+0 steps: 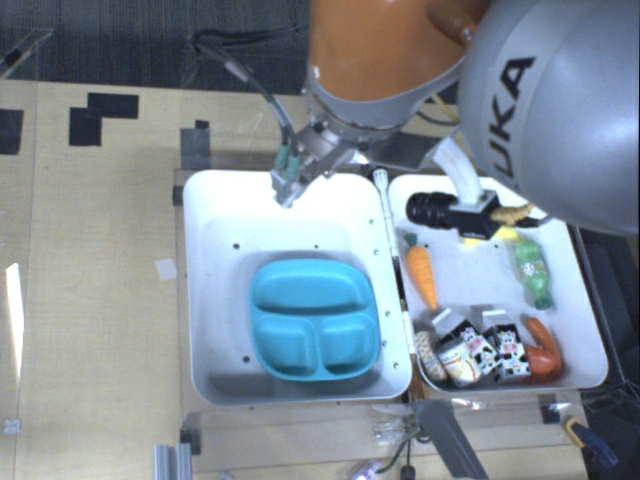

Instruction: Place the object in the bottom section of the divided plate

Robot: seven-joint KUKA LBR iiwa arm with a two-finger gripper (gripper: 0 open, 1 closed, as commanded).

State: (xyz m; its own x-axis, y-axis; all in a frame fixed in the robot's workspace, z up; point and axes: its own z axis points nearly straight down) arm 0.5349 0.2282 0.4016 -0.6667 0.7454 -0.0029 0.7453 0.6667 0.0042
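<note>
**Tool over far edge of left bin, plate below and nearer**

Grey arm [565, 98] in from the right, orange band [385, 28] high over the far wall between the two bins. Tool [287, 182] hanging at the far rim of the left bin [220, 268], tipped toward that bin's far left part. Spread or pressed together: cannot tell from this slant. Nothing seen pinched.

Blue divided plate [315, 318] flat on the floor of the left bin, toward its near side and well apart from the tool. One wide section on the plate's far side, two smaller ones side by side on its near side.

In the right bin [470, 283]: orange carrot [423, 274] just beside the wall shared with the left bin, green bottle [533, 273] toward the right, red piece [546, 350] in the near right corner, black-and-white patterned things [488, 350] crowded beside it along the near wall. Which of these counts as the object to place: cannot tell.

Pale surface [90, 298] to the left of both bins.
</note>
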